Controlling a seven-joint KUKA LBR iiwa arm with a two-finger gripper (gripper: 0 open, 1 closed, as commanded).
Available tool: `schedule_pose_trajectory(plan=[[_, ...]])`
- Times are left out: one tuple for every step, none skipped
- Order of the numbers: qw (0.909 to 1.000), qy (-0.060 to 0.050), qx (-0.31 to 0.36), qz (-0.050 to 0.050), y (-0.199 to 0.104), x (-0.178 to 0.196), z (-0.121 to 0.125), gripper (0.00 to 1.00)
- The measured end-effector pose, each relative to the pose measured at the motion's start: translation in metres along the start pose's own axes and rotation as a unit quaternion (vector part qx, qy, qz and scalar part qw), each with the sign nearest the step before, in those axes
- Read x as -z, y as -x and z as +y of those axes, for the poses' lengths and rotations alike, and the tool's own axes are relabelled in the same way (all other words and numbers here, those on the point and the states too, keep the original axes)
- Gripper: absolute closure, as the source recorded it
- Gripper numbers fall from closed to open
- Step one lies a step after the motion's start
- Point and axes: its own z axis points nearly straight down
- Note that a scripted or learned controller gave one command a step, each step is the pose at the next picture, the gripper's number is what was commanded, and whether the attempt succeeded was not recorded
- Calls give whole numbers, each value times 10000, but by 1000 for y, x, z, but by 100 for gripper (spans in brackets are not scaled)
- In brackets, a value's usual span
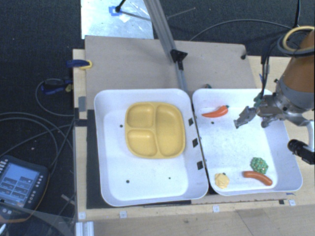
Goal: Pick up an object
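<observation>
My gripper [253, 120] hangs over the upper right part of the right bin [231, 146], its two grey fingers spread open with nothing between them. An orange carrot [215, 112] lies to its left, near the bin's upper left corner. Toward the front of that bin lie a green broccoli piece [259, 164], a red sausage [257, 177] just below it, and a pale yellow food item [222, 180] at the front left.
The left bin [113, 181] holds a yellow divided plate [154, 130]. A grey pole [162, 28] slants across the bench behind the bins. Cables and a teach pendant [17, 181] lie on the floor at left.
</observation>
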Motion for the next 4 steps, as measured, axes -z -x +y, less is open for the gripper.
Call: schedule_pose_trajectory(plan=[[10000, 5, -12, 0, 0, 0, 0, 0], [10000, -21, -26, -3, 10, -50, 1, 0], [10000, -24, -27, 0, 21, -103, -1, 0], [10000, -18, -20, 0, 15, -146, 0, 0]])
